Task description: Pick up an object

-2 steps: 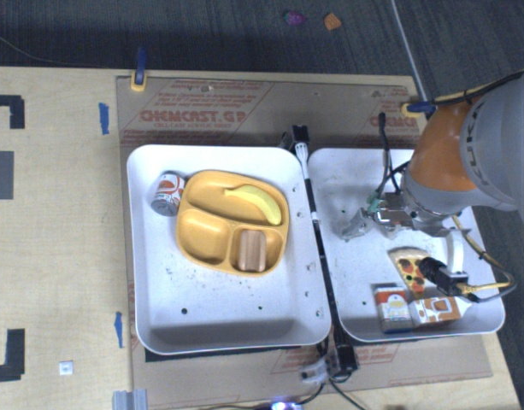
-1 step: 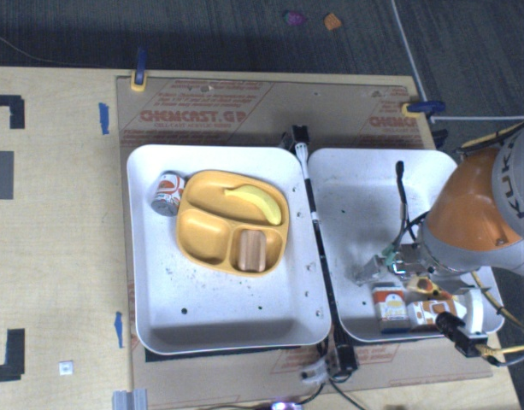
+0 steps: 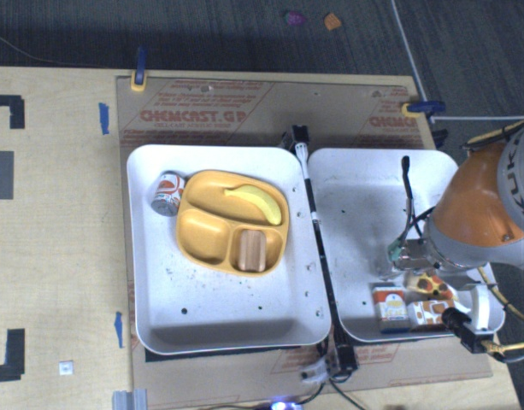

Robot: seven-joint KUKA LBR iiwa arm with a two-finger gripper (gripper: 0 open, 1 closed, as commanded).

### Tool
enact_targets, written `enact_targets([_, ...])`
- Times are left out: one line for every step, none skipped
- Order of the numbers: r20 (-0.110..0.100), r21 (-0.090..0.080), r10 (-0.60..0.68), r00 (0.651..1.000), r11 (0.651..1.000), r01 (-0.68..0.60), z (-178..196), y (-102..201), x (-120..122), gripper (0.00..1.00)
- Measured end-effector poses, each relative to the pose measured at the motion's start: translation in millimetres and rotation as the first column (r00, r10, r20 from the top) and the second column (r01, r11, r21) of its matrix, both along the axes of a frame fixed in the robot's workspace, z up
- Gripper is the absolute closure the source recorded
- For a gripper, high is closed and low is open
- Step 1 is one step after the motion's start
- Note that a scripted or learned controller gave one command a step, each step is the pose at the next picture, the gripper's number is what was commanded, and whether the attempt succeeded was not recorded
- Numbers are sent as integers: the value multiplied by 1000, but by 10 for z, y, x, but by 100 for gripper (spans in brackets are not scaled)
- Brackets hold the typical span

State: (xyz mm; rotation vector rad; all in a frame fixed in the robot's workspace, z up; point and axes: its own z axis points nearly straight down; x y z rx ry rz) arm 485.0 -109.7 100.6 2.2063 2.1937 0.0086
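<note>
Over at three o'clock on the wooden surface [image 3: 56,229], the grey arm with its orange band [image 3: 475,207] leans into the right-hand shallow white bin [image 3: 356,186], its wrist hanging above the bin's five o'clock corner. Beneath it lies a small white and orange printed carton [image 3: 403,307], flat on the bin floor, with what looks like a second bit of colourful packaging just beside it at one o'clock, partly hidden by the wrist. The hand [image 3: 445,301] sits low over that cluster, yet from where I stand I cannot tell how far apart its grasping parts are, nor whether anything is caught in them; the carton looks to be resting on the bin, not lifted. The left-hand white bin [image 3: 159,314] holds a yellow plastic divided plate [image 3: 206,233] with a yellow banana [image 3: 257,202] in its upper section and a brownish cylinder [image 3: 250,250] in a lower one; a crumpled red and silver can [image 3: 167,193] lies touching the plate at ten o'clock. By my reckoning the reach is made and the pick itself is not yet done: gripping and lifting are still to come.
</note>
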Motion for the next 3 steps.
enact_targets([-24,18,7,1000,1000,-6,842,670,35,100])
enact_targets([-24,18,7,1000,1000,-7,842,668,34,0])
enact_targets([-26,17,5,1000,1000,-4,-44,172,185,0])
